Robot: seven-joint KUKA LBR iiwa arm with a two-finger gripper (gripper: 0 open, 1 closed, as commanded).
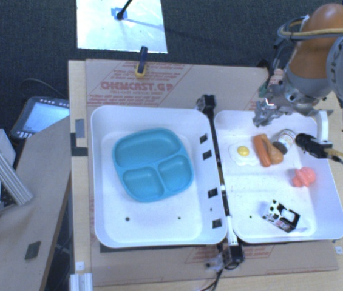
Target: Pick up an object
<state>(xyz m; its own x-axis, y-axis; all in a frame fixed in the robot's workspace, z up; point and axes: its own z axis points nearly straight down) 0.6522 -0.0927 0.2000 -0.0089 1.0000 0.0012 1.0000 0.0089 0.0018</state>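
Note:
The right bin [332, 220] holds a toy fried egg [242, 152], an orange hot dog [268, 150], a small tin with a pale lid [285, 139], a pink lump [304, 177] and a black-and-white block [281, 216]. My gripper [262, 119] hangs over the back of this bin, just above and behind the hot dog and the egg. Nothing shows in its grasp. The arm's grey wrist and orange band [323, 38] rise to the upper right.
The left bin [107, 223] carries a blue divided tray [153, 163]. A black hinge strip [215, 162] runs between the two bins. A tablet [40, 119] lies off the bench at left, and a pale sheet [121, 17] lies on the floor behind.

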